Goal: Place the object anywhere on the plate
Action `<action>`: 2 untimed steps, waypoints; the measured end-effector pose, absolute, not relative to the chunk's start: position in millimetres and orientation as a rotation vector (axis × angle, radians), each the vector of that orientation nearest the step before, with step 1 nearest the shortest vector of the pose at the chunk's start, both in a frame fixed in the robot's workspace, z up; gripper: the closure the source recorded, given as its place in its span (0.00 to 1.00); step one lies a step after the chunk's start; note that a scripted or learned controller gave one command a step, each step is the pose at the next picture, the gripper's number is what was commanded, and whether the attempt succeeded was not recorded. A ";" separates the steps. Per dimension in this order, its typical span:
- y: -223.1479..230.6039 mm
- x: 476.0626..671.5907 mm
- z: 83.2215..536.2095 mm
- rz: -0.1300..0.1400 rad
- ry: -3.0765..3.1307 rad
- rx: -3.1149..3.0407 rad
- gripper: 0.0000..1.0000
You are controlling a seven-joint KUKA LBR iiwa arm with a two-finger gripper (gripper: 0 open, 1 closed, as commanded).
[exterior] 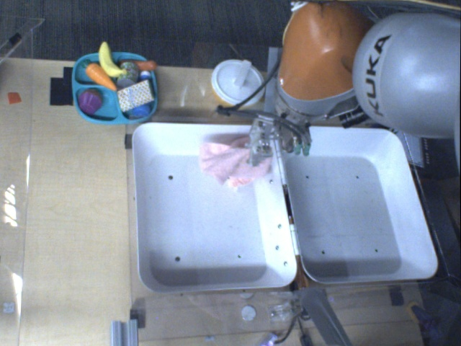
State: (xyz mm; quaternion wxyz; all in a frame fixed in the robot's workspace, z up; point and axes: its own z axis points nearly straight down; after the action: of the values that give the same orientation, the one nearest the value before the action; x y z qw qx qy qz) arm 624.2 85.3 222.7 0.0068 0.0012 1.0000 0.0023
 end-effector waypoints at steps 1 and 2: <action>143.1 616.6 234.2 0.008 3.129 -0.001 1.00; 194.3 606.5 230.1 0.008 3.131 -0.003 1.00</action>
State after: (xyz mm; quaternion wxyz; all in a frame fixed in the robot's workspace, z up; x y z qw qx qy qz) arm 606.5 194.3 230.1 0.0052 -0.0009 1.0000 0.0027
